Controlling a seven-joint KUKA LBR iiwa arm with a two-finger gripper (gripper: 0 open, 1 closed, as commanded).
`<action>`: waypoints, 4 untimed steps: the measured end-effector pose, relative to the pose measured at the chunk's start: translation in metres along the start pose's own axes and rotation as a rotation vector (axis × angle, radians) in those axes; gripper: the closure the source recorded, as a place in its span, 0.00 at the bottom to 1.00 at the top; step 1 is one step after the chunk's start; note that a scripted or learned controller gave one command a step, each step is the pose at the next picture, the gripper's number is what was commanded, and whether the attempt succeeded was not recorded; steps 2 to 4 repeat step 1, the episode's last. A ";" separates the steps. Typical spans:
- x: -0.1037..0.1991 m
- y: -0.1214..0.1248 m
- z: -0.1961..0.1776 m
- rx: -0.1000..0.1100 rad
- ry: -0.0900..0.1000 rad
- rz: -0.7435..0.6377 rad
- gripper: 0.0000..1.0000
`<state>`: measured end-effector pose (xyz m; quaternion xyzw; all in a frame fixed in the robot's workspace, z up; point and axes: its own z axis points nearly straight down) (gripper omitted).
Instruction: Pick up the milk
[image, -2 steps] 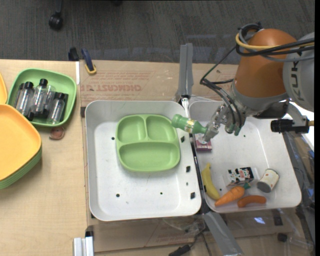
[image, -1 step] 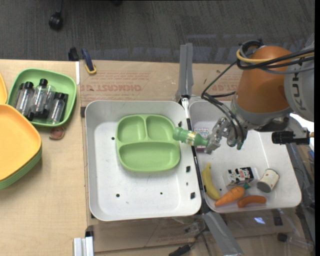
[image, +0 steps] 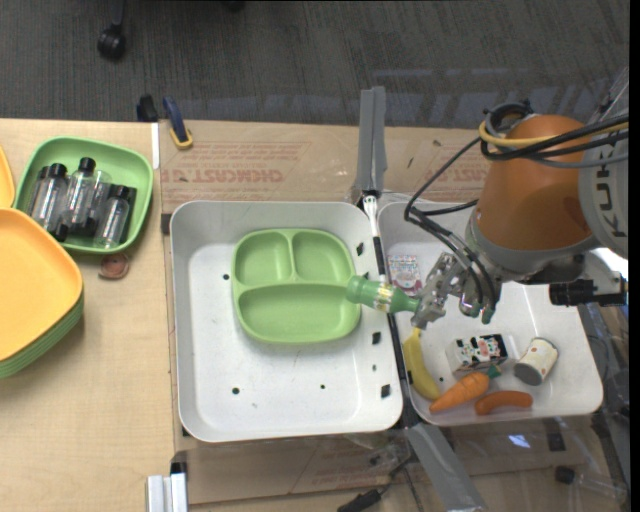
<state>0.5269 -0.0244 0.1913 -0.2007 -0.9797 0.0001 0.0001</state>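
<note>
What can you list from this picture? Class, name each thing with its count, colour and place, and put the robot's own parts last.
Divided plate: 1, green, left bin.
Bottle: 1, green, lying across the divide between the bins.
Banana: 1, yellow, right bin.
Carrots: 2, orange, right bin front.
Milk carton: 1, white and black, right bin.
Cup: 1, white, right bin.
Small tray: 1, green, holding dark vials, bench left.
Plates: stack, orange, far left.
Bins: 2, white.
Gripper: 1, grey, over right bin.
</note>
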 end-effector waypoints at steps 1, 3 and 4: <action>0.031 -0.025 0.000 0.000 0.000 -0.059 1.00; 0.031 -0.025 0.000 0.000 0.000 -0.059 1.00; 0.031 -0.025 0.000 0.000 0.000 -0.059 1.00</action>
